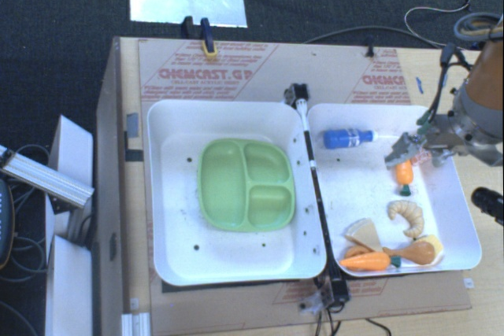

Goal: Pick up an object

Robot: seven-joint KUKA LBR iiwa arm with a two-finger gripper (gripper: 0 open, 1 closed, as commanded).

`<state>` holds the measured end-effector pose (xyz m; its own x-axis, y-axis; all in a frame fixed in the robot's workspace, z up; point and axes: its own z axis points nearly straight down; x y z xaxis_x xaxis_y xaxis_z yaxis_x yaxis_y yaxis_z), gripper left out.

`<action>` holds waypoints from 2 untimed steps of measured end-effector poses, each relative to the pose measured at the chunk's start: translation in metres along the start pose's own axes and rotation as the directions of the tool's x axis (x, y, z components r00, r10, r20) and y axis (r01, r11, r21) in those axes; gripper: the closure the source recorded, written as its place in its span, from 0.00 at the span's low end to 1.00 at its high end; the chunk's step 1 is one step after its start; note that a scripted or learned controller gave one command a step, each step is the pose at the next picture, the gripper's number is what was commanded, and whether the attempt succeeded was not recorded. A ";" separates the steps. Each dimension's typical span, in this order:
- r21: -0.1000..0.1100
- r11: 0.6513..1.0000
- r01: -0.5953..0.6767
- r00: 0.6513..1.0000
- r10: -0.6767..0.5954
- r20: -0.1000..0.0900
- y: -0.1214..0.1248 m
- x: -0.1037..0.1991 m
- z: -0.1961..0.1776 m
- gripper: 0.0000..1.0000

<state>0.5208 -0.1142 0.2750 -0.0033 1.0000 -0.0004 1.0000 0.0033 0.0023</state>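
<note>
Hovering over the right bin [469, 226], the end effector [415, 151] sits just above a small orange carrot-like piece [405, 174] with a green tip; I cannot tell from here how it stands or whether it grips that piece. Nearby lie a blue bottle [346, 138] toward the divider, a croissant [408, 216], a pale wedge [364, 234], a long carrot [367, 261] and a brown drumstick [417, 252]; the left bin [169, 193] holds a green divided plate [246, 184] on the tabletop [236, 71].

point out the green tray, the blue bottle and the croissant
green tray [246, 185], camera view, on the central divider between its compartments
blue bottle [343, 138], camera view, on the middle of its blue body
croissant [407, 214], camera view, on the middle of its curved back
</note>
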 end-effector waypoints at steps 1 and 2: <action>0.002 1.000 -0.002 1.000 0.002 0.000 0.049 -0.049 0.079 0.00; 0.002 1.000 -0.002 1.000 0.002 0.001 0.071 -0.093 0.149 0.00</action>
<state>0.5928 -0.2068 0.1260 -0.0012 1.0000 -0.0010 1.0000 0.0012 0.0001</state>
